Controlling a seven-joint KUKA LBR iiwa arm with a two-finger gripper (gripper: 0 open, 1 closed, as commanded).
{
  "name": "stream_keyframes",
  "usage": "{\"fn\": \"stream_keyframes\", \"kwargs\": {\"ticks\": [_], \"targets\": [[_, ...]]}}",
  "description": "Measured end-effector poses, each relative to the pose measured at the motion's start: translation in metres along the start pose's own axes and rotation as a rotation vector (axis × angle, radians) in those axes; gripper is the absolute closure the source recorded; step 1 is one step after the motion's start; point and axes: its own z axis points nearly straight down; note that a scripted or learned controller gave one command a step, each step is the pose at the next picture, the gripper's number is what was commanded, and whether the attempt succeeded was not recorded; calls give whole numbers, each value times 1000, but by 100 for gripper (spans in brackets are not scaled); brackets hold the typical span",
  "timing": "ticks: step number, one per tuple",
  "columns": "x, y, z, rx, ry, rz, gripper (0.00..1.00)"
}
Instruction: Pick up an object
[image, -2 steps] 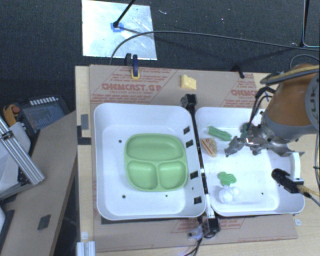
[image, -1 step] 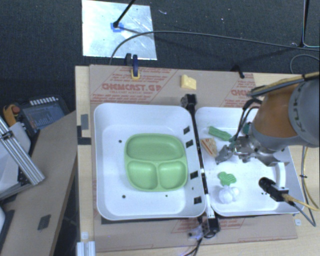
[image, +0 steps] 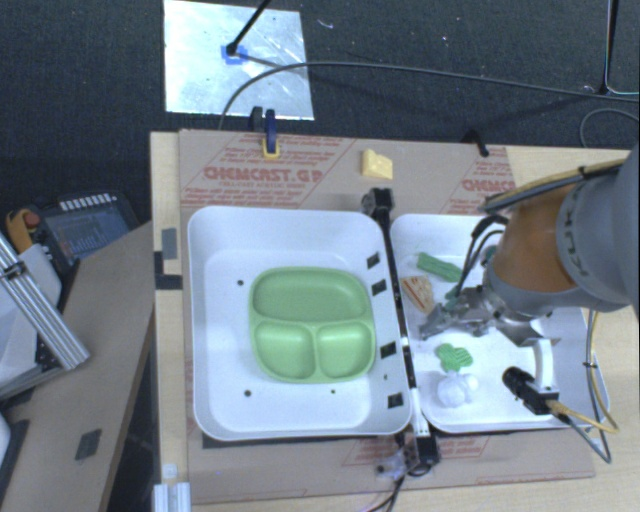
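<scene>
In the left bin (image: 215, 300) a green divided plate (image: 311, 324) lies flat near the middle, well apart from the walls. Across the black divider, the right bin (image: 425, 405) holds a tan wedge-shaped piece (image: 418, 293) close to its left wall, a long green piece (image: 438, 266) above it, a small green toy (image: 453, 355) lower down and a white lump (image: 454, 389) just below that. The gripper (image: 440, 318) hangs low over this bin, between the tan piece and the green toy; whether its claw is spread or pinching anything cannot be told.
</scene>
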Motion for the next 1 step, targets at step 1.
{"fn": "stream_keyframes", "kwargs": {"ticks": [1], "targets": [[-1, 1, -13, -5, -1, 0, 100]]}}
